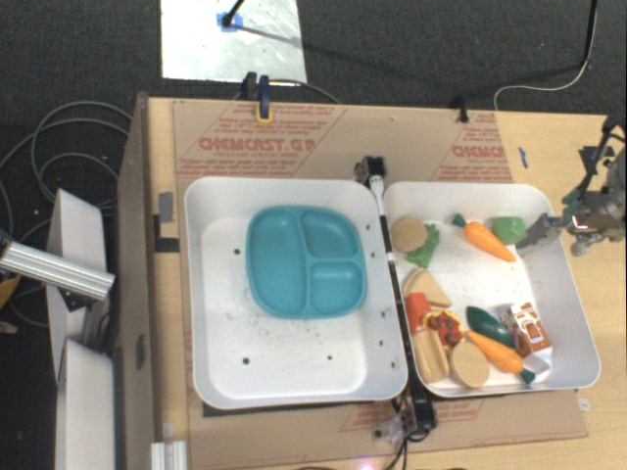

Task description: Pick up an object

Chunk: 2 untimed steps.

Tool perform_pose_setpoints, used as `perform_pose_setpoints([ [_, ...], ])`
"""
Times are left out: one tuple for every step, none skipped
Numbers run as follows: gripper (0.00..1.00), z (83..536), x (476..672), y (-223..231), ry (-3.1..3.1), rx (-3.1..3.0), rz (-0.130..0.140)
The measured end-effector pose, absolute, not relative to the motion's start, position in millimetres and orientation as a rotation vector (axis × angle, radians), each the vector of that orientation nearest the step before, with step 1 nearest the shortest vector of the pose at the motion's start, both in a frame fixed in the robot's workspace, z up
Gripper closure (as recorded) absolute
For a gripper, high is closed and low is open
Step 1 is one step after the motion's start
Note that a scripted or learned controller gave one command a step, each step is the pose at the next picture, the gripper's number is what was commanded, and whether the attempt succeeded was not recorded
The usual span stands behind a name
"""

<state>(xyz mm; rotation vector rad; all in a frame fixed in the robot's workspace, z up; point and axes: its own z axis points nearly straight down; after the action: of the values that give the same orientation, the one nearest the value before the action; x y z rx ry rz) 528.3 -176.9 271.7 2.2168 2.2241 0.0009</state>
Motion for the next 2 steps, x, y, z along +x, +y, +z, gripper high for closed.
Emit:
perform_pose_setpoints([
  [0.0,184.2,577.1,-207.3,2.224,2.221,-0.003],
  [0.0,132.3,602.6,-204.1,2.227,2.214,0.001],
])
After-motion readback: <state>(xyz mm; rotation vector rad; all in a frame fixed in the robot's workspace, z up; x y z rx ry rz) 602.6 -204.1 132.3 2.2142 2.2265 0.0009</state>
